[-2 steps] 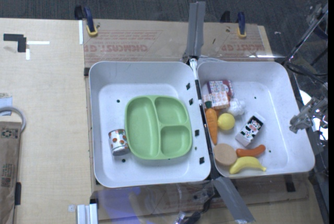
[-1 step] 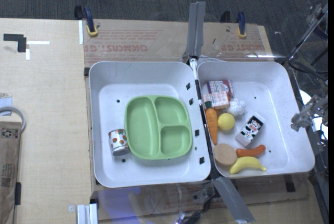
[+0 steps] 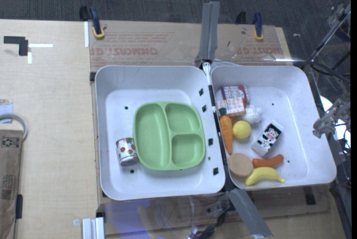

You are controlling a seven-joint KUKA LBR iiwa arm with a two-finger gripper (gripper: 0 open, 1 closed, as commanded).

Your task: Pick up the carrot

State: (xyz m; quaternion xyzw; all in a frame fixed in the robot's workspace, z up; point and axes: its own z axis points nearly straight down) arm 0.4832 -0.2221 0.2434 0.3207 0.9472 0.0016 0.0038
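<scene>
– Gripper point(image 3: 327, 122) can be made out as a blurry grey shape at the far right rim of the right bin point(image 3: 301, 121), well apart from the food. Open or closed? Can't be told from this.

– Agreed, too smeared. Where's the carrot point(image 3: 226, 133) spotted?

– It's laid in the right bin, tucked along the left wall, lying lengthwise, with nothing gripping it. Plain orange, long and tapered, with a bit of green seen at the upper end, right under the pink box point(image 3: 233, 100).

– What's it touching?

– A yellow ball point(image 3: 241, 130) is parked just beside it on the right, and a round tan disc point(image 3: 241, 164) sits at its lower tip. A redder sausage-like piece point(image 3: 268, 162) can be mistaken for it, but that one's lying just above the banana point(image 3: 263, 177).
</scene>
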